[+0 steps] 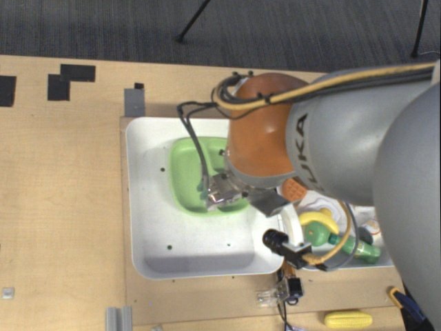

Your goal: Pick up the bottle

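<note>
Looking down on the bench (pixel 62 205), we see the grey arm (pixel 358 143) reaching in from the right, its orange band (pixel 258 133) hanging over the left white bin (pixel 148 205). Below the band, the gripper (pixel 220 193) sits low over a green bowl (pixel 185 178) that lies in that bin's middle. We cannot tell how wide the tool stands, since the wrist and black cables (pixel 196 143) hide much of it, and nothing shows in its grasp. The bottle (pixel 355 248), green, lies on its side in the right bin, well apart from the gripper, just beside a yellow toy (pixel 317 227) and partly behind the arm. A yellow corn cob (pixel 348 318) lies on the bench near the front edge.
</note>
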Controlling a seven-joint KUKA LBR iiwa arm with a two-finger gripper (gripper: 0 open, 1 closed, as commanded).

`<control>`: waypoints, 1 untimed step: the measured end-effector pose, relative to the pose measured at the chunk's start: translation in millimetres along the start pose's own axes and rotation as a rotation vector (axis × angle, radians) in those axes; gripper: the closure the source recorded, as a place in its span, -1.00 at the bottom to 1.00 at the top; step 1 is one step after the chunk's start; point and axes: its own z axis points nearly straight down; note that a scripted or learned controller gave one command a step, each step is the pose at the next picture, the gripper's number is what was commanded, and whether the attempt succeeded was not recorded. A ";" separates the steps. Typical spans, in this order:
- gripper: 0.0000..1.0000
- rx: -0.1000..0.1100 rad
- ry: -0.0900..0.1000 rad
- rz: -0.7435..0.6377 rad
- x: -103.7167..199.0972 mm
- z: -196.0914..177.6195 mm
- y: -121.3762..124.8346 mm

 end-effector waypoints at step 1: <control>1.00 0.001 0.000 0.187 24.0 -2.8 22.6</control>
